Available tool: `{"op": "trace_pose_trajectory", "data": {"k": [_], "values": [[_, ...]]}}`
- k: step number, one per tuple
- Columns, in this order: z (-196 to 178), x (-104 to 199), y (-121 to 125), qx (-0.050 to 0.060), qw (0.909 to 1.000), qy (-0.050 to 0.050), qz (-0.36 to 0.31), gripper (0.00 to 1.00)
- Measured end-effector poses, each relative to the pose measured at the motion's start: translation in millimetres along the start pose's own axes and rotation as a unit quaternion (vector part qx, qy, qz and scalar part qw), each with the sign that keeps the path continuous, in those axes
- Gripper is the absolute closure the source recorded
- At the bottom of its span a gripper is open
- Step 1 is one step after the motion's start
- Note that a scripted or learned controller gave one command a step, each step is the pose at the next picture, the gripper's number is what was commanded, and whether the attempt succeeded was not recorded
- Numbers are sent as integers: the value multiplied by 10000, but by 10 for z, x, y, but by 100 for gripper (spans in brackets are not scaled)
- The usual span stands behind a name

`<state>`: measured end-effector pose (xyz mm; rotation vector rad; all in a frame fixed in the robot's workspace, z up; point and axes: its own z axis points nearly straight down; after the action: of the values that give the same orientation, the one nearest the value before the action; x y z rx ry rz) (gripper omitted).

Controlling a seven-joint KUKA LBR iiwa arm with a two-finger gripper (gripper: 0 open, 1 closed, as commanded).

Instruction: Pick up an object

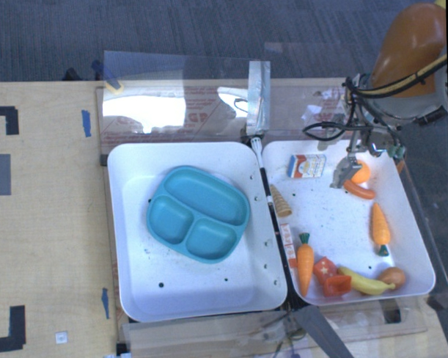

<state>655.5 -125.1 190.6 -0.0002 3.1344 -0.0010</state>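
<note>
End effector (pixel 348 172), grip state unclear, beside small carton (pixel 306 166); its print unreadable.

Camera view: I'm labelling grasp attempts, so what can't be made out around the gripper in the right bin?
- Gripper: small, dark and cluttered by cables; open or shut is unreadable.
- Orange curved toy piece under it: gripped or merely touched, unclear.
- Small white carton with red and blue print: label too small to read.
- Arm's orange band: cut off by the top-right edge.

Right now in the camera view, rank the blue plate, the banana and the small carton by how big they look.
1. blue plate, by far the largest
2. banana
3. small carton, close to the banana, so that order is unsure
</note>
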Motion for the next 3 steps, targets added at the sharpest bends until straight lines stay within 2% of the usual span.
{"op": "trace_pose_trajectory", "data": {"k": [1,2,3], "values": [[1006,133,-697,13,9999,-30,112,0],[879,100,-676,19,9999,-79,94,100],[889,104,-673,17,9999,-71,92,0]]}}
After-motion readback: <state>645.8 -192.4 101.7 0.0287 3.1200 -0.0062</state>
